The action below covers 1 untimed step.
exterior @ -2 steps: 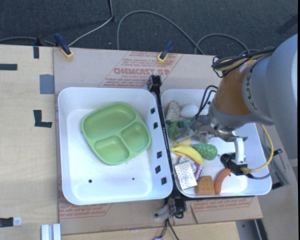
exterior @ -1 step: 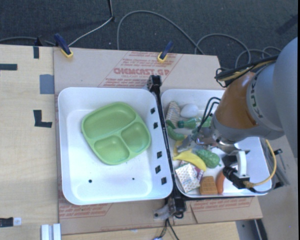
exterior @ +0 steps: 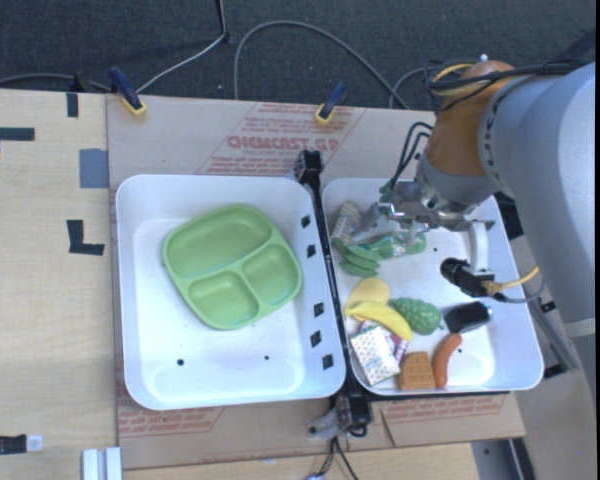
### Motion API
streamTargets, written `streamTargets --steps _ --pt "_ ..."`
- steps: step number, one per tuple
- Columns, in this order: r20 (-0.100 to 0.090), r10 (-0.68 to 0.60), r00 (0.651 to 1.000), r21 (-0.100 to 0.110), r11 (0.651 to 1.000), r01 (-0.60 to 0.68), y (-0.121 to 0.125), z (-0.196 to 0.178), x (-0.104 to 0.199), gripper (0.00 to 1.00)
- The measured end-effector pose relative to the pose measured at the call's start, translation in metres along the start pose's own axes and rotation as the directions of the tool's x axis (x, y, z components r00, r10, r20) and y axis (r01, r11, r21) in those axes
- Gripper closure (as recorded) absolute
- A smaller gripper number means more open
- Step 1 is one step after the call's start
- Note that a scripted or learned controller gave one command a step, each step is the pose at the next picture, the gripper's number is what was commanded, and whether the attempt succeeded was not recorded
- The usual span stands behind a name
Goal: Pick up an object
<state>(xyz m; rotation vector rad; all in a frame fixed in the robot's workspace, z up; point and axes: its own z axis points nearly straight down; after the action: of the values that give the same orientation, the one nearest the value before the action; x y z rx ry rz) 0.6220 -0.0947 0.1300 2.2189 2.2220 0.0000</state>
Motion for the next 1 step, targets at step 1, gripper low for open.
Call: streamTargets --steps 1 --pt "-0.001 0.001 1.0 0.002 1.0 -0.001 -0.071 0.0427 -0.0013 0.0"
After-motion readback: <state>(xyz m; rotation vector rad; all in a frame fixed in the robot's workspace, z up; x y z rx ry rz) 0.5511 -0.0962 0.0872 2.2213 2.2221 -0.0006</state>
